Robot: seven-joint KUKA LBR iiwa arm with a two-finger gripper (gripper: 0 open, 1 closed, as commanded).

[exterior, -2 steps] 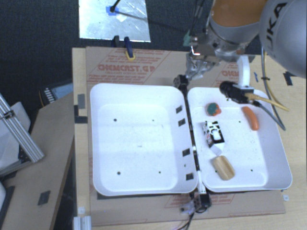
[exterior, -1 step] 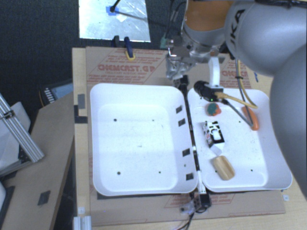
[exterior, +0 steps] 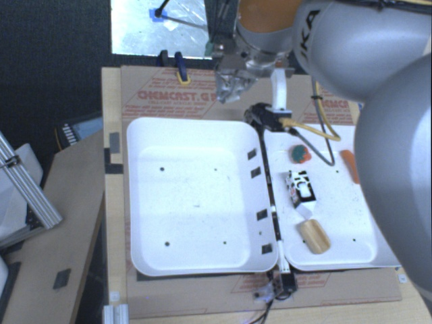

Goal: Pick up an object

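Camera view, claw: you see the metal two-finger gripper [exterior: 229,90] beyond the far rim of the left white bin [exterior: 145,201]; I cannot tell its state.
Objects: the right white bin [exterior: 358,248] holds a tan wooden cylinder [exterior: 314,235], a black-and-white block [exterior: 300,186] and a green-orange ball [exterior: 300,154].
Relation: all lie right and nearer than the claw; the cylinder's long axis runs diagonally, far-left to near-right.
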